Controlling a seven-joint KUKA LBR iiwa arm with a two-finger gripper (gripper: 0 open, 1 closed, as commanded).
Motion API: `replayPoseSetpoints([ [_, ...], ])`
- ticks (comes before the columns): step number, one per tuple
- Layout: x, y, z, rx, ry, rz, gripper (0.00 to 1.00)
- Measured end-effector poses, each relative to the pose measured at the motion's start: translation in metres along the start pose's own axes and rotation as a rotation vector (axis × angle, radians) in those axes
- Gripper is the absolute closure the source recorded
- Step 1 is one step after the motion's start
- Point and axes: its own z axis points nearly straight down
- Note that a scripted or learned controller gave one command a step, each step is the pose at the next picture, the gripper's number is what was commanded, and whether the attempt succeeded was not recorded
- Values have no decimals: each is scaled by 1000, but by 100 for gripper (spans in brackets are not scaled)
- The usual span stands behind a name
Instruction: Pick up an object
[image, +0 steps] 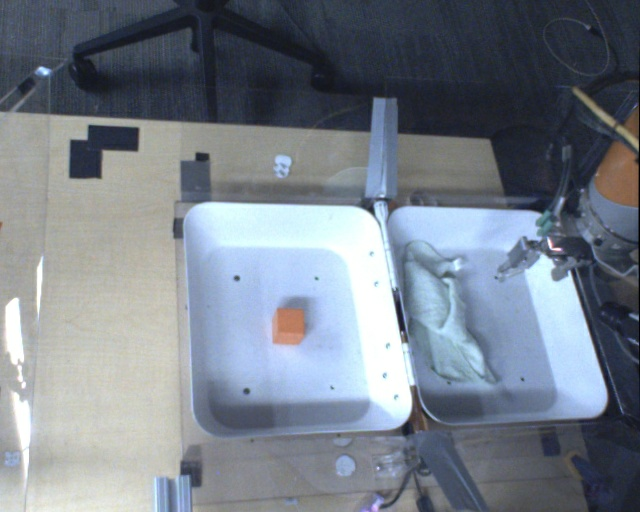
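Two shallow white bins sit side by side on a pale wooden desk (100, 330). In the left bin (215, 240) a small orange cube (289, 326) lies alone on the floor of the bin, a little below and left of its middle, well apart from every wall. In the right bin (570, 390) a crumpled pale grey-green cloth (440, 320) lies along the left side, close to the divider between the two bins, stretching from the upper part of the bin down toward its lower left corner.

The arm comes in from the right edge, its orange band (615, 178) showing above the grey wrist. The end effector (517, 262) hangs over the upper right part of the right bin, pointing leftward, to the right of the cloth's upper end and apart from it. Its metal fingers (512, 263) look thin and close together at the tip, but the picture is too small to tell how far they are parted; nothing can be seen between them.

A grey metal post (382, 150) stands at the top of the gap between the bins. Black tape marks (100, 148) lie on the desk at the upper left, and the black legs of a chair base (210, 40) spread over the dark floor beyond the desk.
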Motion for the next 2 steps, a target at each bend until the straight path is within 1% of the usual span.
replayPoseSetpoints([
  [1, -8, 3, 117, 1, 0, -69, 0],
  [2, -7, 5, 105, -4, 0, -70, 100],
])
